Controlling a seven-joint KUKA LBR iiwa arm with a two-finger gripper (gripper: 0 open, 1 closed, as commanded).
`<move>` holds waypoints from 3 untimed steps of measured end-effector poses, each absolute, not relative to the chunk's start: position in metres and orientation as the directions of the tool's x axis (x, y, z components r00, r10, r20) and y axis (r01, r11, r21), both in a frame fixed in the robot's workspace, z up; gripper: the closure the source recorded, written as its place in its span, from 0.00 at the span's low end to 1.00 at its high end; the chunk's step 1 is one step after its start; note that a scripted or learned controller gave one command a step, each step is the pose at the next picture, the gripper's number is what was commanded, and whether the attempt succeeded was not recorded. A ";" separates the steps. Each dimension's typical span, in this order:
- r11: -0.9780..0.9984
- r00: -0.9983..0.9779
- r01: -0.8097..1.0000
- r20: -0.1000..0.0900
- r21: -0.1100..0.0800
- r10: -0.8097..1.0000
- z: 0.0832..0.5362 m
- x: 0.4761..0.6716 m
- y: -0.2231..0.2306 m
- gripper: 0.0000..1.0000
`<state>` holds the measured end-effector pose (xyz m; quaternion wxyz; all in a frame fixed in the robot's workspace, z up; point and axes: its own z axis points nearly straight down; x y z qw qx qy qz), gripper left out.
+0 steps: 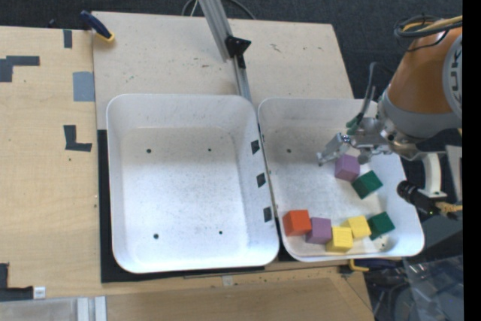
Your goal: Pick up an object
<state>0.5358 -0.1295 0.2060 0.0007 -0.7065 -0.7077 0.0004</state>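
On the desk, right bin: my hand sits just above a purple cube; grip I cannot tell. I'd centre over it, clear of the green cube.

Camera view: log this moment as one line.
gripper: over right bin | nearest: purple block | grasp: not evident | left bin: no blocks

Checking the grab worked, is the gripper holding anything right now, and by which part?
It cannot be told. The gripper sits right over the purple block in the right bin, but a grip isn't clearly visible.
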 end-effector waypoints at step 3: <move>0.004 -0.004 1.000 0.002 -0.003 1.000 0.110 0.564 -0.170 1.00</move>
